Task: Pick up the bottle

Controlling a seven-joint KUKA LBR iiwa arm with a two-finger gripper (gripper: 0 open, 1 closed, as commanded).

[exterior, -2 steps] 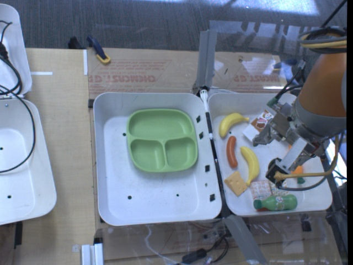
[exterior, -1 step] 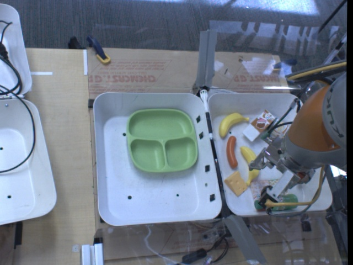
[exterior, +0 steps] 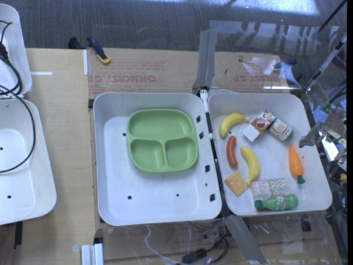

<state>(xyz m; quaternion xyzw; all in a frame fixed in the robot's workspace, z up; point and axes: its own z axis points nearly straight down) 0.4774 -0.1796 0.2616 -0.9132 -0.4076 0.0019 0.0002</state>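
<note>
In the camera view the right bin (exterior: 314, 200) holds two bananas (exterior: 233, 121), a sausage (exterior: 232, 150), a carrot (exterior: 295, 163), a cheese wedge (exterior: 236, 183), small cartons (exterior: 273, 125) and a patterned packet (exterior: 269, 188) (touching the bottle's upper side). The green bottle (exterior: 276, 203) lies flat near the bin's front edge, long axis left to right, pale cap leftward. The left bin (exterior: 110, 203) holds a green divided tray (exterior: 162, 139).

The green bottle (exterior: 277, 203) lies on its side along the right bin's (exterior: 317, 200) near edge.
</note>
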